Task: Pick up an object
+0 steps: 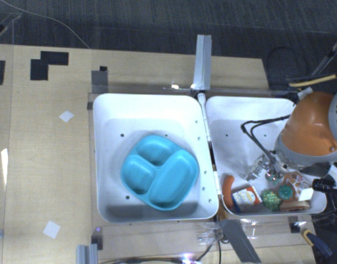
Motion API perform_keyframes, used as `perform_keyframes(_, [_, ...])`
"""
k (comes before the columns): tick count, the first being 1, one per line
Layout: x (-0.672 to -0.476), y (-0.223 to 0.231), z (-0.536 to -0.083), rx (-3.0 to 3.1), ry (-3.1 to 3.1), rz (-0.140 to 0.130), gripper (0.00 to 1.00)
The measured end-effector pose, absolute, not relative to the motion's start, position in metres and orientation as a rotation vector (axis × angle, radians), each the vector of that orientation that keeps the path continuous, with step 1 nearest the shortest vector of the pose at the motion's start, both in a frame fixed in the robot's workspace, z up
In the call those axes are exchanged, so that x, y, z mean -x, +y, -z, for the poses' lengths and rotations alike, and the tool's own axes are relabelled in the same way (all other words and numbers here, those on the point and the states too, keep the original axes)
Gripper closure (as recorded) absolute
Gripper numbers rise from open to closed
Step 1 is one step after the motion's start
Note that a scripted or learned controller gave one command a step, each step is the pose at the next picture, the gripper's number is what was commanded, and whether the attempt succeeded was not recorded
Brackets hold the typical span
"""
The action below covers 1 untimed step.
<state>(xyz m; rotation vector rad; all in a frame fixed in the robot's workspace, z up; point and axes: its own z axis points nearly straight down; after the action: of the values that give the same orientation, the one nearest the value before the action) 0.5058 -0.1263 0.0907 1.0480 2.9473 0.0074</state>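
Claw (267, 172): low in right bin (234, 120), grip state cannot tell | Objects: small items (261, 197) clustered at bin's near edge | Progress: nothing visibly lifted; pick pending.

blue divided plate (160, 172): glossy plastic | bins (110, 120): smooth white plastic

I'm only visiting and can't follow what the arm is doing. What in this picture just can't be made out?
- Gripper: small and metallic under the orange band in the camera view; open or shut cannot be told.
- Right bin: its right side is hidden by the arm.
- Small items at its near edge, such as the green ball and carton: too small to read labels.
- Blue divided plate: plainly seen in the left bin.
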Motion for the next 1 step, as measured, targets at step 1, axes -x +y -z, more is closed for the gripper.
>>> perform_keyframes(1, [-0.5067,-0.1276,-0.0902,-1.048,2.942,-0.005,0.00])
